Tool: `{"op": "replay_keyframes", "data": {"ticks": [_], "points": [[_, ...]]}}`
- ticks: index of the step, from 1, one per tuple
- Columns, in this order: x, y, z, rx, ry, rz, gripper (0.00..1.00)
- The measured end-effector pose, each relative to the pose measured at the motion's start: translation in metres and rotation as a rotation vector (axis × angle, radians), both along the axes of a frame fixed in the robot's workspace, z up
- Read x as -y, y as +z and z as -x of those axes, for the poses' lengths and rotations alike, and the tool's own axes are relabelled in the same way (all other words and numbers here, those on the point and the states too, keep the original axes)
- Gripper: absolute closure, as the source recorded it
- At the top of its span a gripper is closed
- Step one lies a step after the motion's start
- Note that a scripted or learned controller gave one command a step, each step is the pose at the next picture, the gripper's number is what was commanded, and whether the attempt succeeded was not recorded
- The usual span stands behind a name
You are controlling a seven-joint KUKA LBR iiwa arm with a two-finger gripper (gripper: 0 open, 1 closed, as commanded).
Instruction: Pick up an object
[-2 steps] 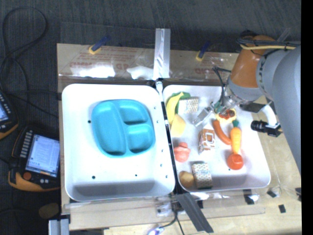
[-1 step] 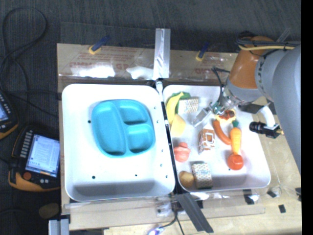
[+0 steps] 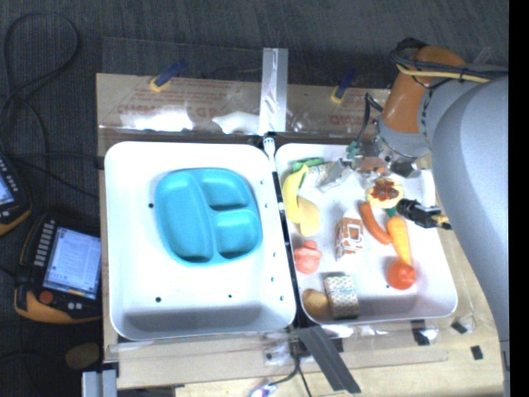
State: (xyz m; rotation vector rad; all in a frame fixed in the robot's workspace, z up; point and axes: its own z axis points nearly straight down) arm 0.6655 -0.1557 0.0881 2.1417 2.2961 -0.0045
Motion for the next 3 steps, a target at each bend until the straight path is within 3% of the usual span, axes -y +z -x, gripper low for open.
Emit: {"op": "replay_keyframes", "data": {"ticks": [1,2,3], "points": [[0.010,0.002,0.094,0.010,-0.332,-0.001,0.00],[0.010,0.011,0.094,0.011,-0.330,0.001,1.00],[0.024,0.215,0.118,0.000,-0.060,0.000,1.00]]}}
